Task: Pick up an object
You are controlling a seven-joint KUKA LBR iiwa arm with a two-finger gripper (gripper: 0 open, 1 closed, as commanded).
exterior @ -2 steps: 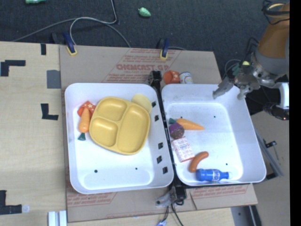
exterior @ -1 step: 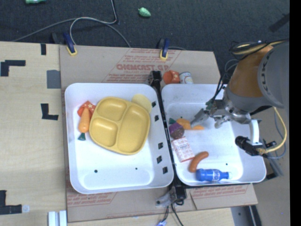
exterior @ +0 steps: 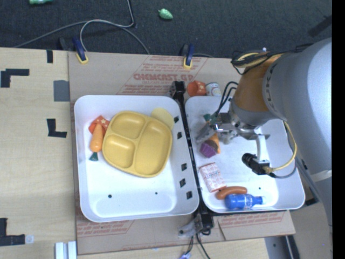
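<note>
Purple, rounded toy (exterior: 208, 149) lies in the right bin (exterior: 280, 196), just under my claw (exterior: 214, 129); I cannot tell the claw's state or whether anything is caught. Risk, as I judge it: smooth plastic slips sideways, or the orange piece (exterior: 214, 141) touching it gets nudged. Nearby: flat crinkly packet (exterior: 211, 176), glossy blue bottle (exterior: 241, 201). Left bin (exterior: 129, 206) has a moulded yellow tray (exterior: 137, 143).

Robot lab: clamped cardboard bench (exterior: 161, 77), twin white bins (exterior: 86, 161), trailing cables (exterior: 102, 23).
</note>
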